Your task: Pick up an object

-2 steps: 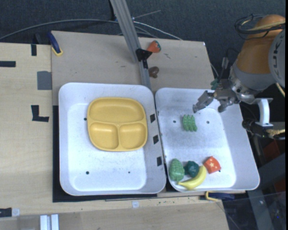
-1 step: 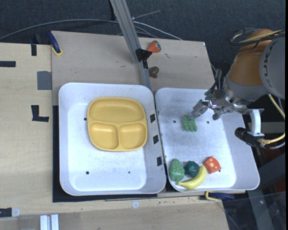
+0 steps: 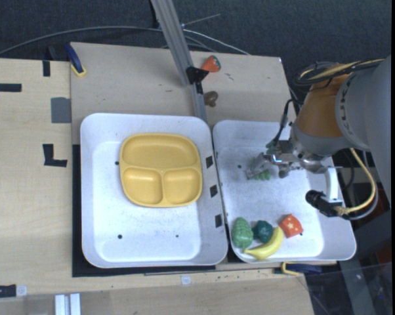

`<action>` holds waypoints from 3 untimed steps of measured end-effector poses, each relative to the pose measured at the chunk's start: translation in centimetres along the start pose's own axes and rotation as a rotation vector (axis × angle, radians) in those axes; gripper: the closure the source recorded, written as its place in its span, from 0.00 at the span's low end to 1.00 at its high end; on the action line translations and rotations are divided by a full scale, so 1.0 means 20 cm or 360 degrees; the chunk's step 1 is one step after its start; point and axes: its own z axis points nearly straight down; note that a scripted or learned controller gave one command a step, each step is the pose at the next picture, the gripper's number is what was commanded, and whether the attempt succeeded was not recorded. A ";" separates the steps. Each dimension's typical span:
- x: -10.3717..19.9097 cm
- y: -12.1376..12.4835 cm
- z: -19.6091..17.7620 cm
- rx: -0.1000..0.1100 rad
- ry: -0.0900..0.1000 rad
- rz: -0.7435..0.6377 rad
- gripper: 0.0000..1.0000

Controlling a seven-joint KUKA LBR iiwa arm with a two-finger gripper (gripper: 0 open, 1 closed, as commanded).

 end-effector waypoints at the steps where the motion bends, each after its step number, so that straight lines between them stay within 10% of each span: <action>1: 0.00 0.01 -0.07 -0.0009 0.0000 -0.0002 1.00; 3: -0.01 -0.03 -0.62 -0.0022 -0.0003 0.0001 1.00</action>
